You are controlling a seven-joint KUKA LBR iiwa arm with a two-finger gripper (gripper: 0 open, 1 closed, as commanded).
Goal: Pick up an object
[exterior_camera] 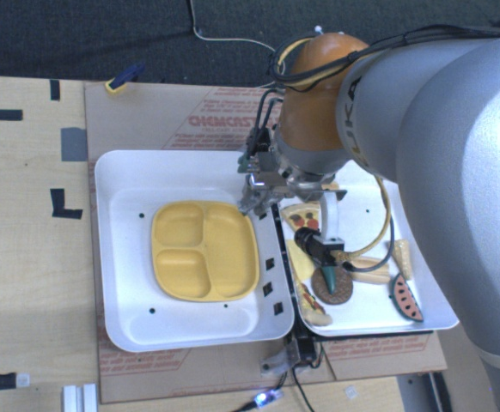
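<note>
The gripper [257, 197] hangs below the orange wrist band, over the rim between the two bins, at the upper right corner of a yellow divided plate [204, 251] that lies flat in the left bin [117, 230]. Nothing shows held in it. The right bin [366, 200] holds small toy foods: a pizza slice [300, 220] just right of the gripper, a brown round cookie [338, 288] with a dark green cone [328, 275] on it, a watermelon slice [405, 297] and a pale bun-like piece [310, 307] near the front.
Pale sticks [372, 269] lie across the right bin. The arm's large grey body covers the bin's right side. Both bins rest on a cardboard sheet [173, 114]. A blue and yellow clip [124, 78] lies at the back left.
</note>
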